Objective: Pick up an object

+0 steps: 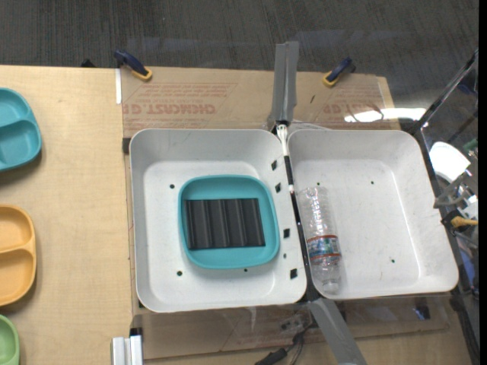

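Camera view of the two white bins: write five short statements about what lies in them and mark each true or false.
1. The clear plastic bottle lies in the right white bin. True.
2. The bottle stands upright. False: it lies on its side, along the bin's left wall.
3. The teal square tray with a dark ribbed insert sits in the left white bin. True.
4. The bottle rests on the tray. False: they are in separate bins.
5. A teal divided plate lies in the right bin. False: it is on the bench at the view's left edge.
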Controlling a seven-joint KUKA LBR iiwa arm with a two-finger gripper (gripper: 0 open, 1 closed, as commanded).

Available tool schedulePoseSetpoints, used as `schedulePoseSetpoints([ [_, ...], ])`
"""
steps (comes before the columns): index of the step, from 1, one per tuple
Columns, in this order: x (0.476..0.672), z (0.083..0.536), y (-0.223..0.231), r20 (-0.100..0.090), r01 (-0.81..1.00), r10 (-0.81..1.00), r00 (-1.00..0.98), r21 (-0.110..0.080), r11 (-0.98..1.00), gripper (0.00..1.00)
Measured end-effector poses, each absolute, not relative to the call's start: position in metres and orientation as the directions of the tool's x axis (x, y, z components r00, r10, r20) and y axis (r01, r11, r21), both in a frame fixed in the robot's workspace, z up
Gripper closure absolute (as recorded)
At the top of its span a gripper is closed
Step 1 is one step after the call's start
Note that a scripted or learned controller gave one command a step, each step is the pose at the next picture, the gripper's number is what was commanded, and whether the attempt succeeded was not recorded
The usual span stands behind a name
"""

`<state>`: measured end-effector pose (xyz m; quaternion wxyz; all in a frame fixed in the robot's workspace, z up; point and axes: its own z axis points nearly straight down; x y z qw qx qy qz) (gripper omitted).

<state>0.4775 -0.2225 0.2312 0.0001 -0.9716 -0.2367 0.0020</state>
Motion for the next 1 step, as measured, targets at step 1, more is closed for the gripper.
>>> schedulePoseSetpoints([
  [1,0.4775,0.2541,-0.2225,-0.005,0.344,0.344,0.939,-0.001,-0.939,0.0],
])
